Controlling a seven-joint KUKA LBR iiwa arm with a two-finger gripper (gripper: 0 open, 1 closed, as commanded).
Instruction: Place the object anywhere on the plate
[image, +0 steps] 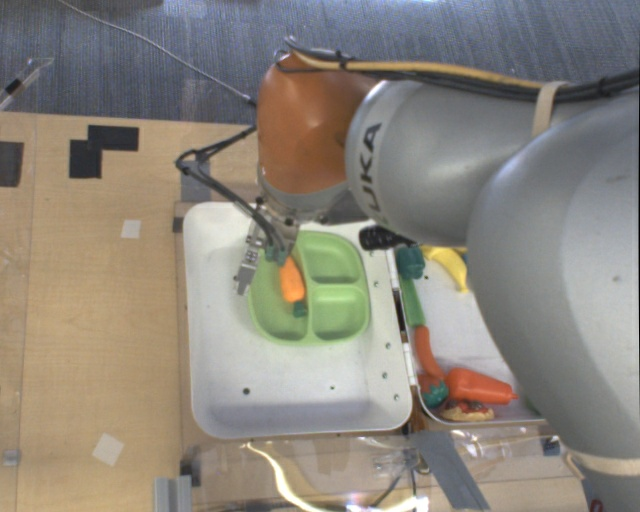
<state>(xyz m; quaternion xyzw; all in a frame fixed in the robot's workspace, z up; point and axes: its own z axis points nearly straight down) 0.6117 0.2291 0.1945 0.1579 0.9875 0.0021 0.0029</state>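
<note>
One orange piece (291, 281) — a small carrot, by the look of it — lies on the green plate (335, 322), on the ridge between compartments, just right of and below the fingers (254, 259). Whether they are parted or pinched I cannot tell, nor whether they touch it. If it is free, the job looks all but done — only the lift-away remains. Other toys sit in the right bin (452, 315).

Plate (330, 325) lies in the left bin (215, 330), carrot (291, 281) on the plate
</note>
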